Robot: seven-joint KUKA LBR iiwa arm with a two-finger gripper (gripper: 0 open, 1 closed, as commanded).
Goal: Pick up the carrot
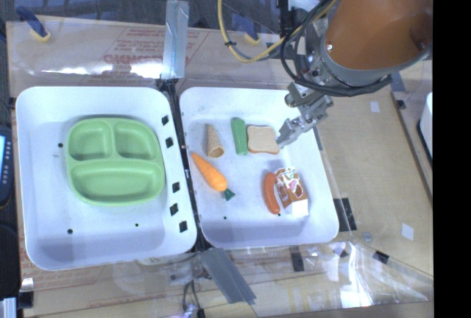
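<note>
Two white bins sit side by side on the desk. The left bin [44, 184] carries a green divided tray [115, 161] near its centre. The right bin [254, 232] carries five items.

The carrot [209, 171] lies at about 9 o'clock from the right bin's centre, close to the wall shared with the left bin. It rests flat on the floor, slanted, with the orange tip toward 10 o'clock and the green stub toward 4 o'clock. Nothing touches it.

At 12 o'clock from the carrot, just apart from it, stands a tan cone [213, 140]. At 3 o'clock from the cone lies a green vegetable piece [239, 135], set nearly upright in the view. Beside that, further toward 3 o'clock, is a slice of bread [262, 139]. At about 4 o'clock from the bin's centre lie a sausage [271, 193] and a red and white packet [292, 190], side by side and touching.

The arm [379, 15] enters from 2 o'clock of the view, with yellow and black cables looped above it. The tool [291, 132] hangs over the right bin's 2 o'clock area, just beside the right edge of the bread and well apart from the carrot. Its fingers appear close together, a narrow setting, with nothing seen between them.
</note>
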